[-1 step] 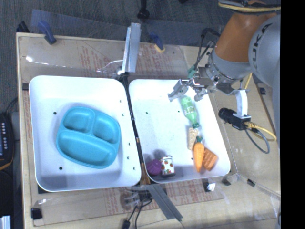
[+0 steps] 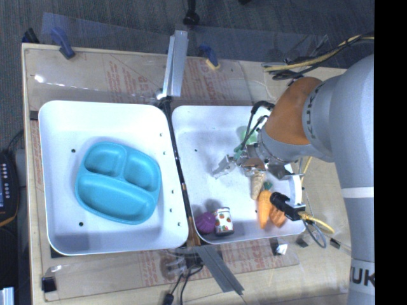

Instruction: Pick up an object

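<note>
Your gripper hangs in the right bin — whether it's parted or closed, you can't tell; the purple object lies below it, near.

Readable text: white letters "UK", cropped, probably part of KUKA, on the grey arm at the lower right. Faint red print on the bench sheet is too blurred to read.
</note>
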`<state>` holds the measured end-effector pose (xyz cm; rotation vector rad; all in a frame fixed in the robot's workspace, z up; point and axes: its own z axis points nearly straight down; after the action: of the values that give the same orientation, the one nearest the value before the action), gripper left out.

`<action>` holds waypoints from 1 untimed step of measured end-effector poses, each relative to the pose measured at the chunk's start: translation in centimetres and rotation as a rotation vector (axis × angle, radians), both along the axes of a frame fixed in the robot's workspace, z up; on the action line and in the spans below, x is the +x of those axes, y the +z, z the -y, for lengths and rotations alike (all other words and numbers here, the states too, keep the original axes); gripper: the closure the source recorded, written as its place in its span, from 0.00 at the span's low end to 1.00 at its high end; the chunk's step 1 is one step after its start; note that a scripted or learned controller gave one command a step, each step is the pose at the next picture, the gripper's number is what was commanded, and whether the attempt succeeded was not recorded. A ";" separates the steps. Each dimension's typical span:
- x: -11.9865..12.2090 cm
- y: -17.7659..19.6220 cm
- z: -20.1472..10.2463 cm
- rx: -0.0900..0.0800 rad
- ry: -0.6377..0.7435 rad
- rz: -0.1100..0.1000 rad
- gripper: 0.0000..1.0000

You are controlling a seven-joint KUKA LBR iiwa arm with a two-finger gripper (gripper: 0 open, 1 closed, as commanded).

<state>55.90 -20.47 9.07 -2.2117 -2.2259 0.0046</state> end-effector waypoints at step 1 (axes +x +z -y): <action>-8.2 0.7 -1.7 0.000 0.001 0.003 0.00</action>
<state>47.65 -18.76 9.82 -2.2112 -2.2287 0.0014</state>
